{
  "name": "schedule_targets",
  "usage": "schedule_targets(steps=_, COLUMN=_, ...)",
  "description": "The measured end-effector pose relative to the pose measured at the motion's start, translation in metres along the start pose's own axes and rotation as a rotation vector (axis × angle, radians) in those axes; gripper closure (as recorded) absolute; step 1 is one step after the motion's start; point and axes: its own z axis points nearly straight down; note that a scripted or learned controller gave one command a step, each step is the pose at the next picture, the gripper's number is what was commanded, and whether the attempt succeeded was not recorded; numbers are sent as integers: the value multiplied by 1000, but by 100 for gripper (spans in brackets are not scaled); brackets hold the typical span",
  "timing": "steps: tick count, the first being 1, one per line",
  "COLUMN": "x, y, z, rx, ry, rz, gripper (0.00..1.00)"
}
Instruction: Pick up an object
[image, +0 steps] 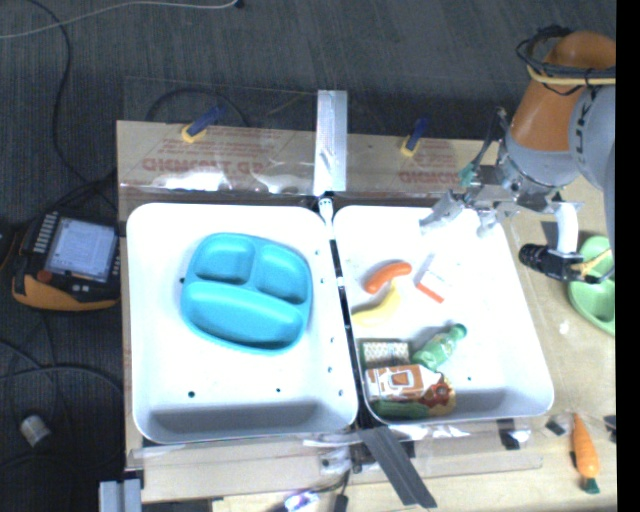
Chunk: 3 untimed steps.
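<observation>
Two white bins sat side by side, the left bin (150, 330) holding one blue tray (247, 290) and the right bin (500, 330) one orange sausage (386, 274), one banana (378, 304), one green bottle (441, 346) and one hard-to-read box (405, 383), while the gripper (462, 212) hovered spread open, grasping nothing, over the right bin's far edge.

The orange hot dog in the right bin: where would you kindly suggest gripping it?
Probably across the middle of the orange hot dog, coming straight down. It lies flat and long, tilted up to the right. The yellow banana sits close below its left end, so keep to mid-length.
</observation>
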Motion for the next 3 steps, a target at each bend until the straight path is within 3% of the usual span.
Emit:
schedule_targets(steps=1, x=0, y=-46, z=112, rx=-1, ry=-2, rz=-32, gripper=0)
schedule_targets(steps=2, x=28, y=-56, z=123, rx=-11, ry=-7, rz=-27, gripper=0)
schedule_targets(steps=3, x=10, y=-19, z=124, rx=-11, ry=-3, rz=-4, gripper=0)
